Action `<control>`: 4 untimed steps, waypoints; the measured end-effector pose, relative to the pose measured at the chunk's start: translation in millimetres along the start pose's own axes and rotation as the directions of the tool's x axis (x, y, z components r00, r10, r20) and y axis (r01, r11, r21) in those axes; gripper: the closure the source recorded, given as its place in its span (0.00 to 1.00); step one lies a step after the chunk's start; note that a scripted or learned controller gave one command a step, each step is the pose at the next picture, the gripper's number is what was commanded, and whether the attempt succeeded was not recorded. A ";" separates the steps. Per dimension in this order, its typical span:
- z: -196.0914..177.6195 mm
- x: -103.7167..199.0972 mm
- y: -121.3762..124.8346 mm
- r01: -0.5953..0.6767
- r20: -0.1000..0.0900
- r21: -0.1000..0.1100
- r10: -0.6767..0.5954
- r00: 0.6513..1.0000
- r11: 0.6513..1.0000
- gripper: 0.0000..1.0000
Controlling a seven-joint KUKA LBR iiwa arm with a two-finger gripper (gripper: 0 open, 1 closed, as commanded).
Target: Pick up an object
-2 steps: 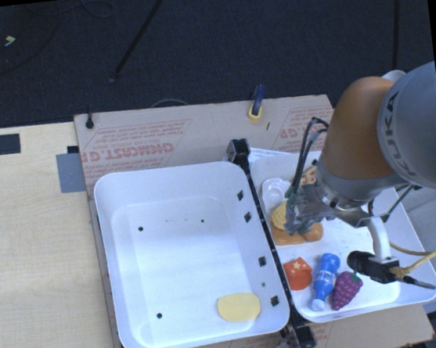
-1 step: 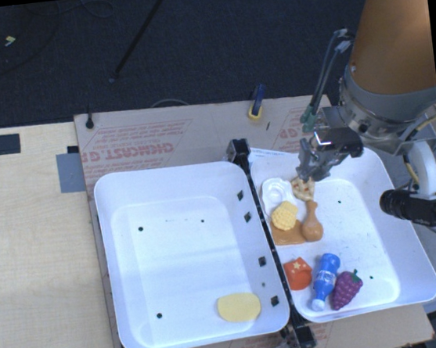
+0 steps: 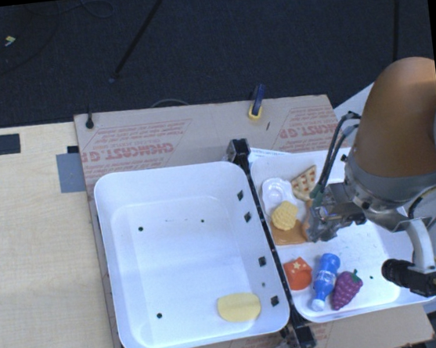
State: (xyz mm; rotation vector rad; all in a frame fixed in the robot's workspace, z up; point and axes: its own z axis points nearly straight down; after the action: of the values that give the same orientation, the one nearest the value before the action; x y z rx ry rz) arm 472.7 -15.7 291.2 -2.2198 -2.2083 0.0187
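Observation:
The right bin (image 3: 378, 293) holds several toy foods: a yellow round piece (image 3: 285, 215) lying on a tan slice (image 3: 290, 235), a waffle wedge (image 3: 305, 182), a red-orange piece (image 3: 298, 274), a blue bottle (image 3: 324, 277) and purple grapes (image 3: 344, 289). The gripper (image 3: 320, 226) reaches down into this bin just right of the tan slice and the yellow piece. Its fingertips are dark and hidden among the wrist parts. A pale yellow oval object (image 3: 238, 307) lies in the left bin (image 3: 129, 219) near its front right corner.
The arm's large grey and orange body (image 3: 399, 135) covers the right bin's far right part. A black divider (image 3: 258, 227) runs between the bins. Cardboard (image 3: 166, 140) lies under both bins, with a blue and yellow clamp (image 3: 257, 103) at its back edge.

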 end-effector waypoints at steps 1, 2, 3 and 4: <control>64.7 52.3 2.1 0.008 -0.002 -0.005 -0.008 1.000 1.000 1.00; 107.0 52.8 2.7 0.004 -0.001 -0.007 -0.004 1.000 1.000 1.00; -28.7 50.4 4.1 0.006 -0.003 -0.028 -0.006 1.000 1.000 1.00; 36.1 51.1 2.3 0.005 0.000 -0.007 -0.005 1.000 1.000 1.00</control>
State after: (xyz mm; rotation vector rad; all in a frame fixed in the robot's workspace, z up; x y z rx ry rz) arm 474.7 35.4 255.1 -2.2181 -2.2167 0.0104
